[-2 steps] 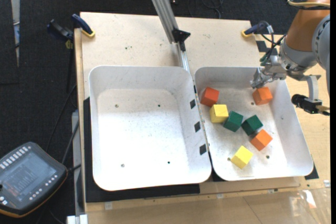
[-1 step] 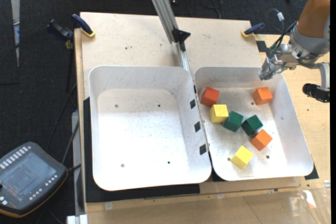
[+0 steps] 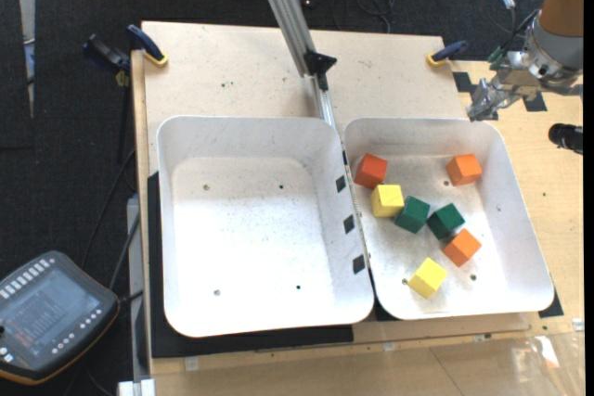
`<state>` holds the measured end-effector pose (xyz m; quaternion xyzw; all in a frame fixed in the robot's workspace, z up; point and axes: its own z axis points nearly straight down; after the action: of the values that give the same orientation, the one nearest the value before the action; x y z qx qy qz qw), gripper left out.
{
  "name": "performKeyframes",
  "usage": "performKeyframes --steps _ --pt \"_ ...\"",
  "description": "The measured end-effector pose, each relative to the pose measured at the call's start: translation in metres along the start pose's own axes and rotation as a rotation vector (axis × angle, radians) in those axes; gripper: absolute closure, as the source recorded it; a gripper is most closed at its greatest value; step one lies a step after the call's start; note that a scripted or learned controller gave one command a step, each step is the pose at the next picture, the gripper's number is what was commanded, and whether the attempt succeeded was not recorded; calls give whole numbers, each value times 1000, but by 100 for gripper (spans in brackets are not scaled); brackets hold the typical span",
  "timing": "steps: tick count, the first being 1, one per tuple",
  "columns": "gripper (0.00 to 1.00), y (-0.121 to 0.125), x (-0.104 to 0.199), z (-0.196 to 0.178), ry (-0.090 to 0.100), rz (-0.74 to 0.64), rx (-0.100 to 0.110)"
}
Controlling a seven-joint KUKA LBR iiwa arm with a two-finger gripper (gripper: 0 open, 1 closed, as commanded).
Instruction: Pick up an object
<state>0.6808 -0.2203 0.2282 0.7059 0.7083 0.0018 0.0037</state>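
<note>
The right bin (image 3: 520, 227) holds all seven cubes, gathered in its middle and leaving bare floor along its near-left corner and its far rim. Farthest lie an orange cube (image 3: 371, 169) at the left and another orange cube (image 3: 464, 169) at the right, well apart. A yellow cube (image 3: 388, 199) touches a green cube (image 3: 412, 214); a second green cube (image 3: 445, 220) sits just beside that one, with a third orange cube (image 3: 461, 247) touching its near side. A second yellow cube (image 3: 428, 277) lies nearest, by itself. The left bin (image 3: 186, 227) offers a broad open floor. The two bins meet along a shared edge marked with small black tabs.

The arm (image 3: 566, 5) enters at the far right, its orange band uppermost, wrist angled down and leftward. The gripper (image 3: 484, 99) hangs outside the right bin, just past its far right corner, above the bench (image 3: 241, 70); whether it is spread or closed I cannot tell, and nothing is seen between its tips.

No legible writing appears anywhere.
</note>
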Motion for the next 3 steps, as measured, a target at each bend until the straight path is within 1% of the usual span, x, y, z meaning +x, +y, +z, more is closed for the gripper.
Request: performKeyframes --steps 1,2,3 --pt "100 1 0 -33 1 1 3" --pt "100 -3 43 -30 3 -3 8" --pt "100 -12 95 -16 5 -4 10"
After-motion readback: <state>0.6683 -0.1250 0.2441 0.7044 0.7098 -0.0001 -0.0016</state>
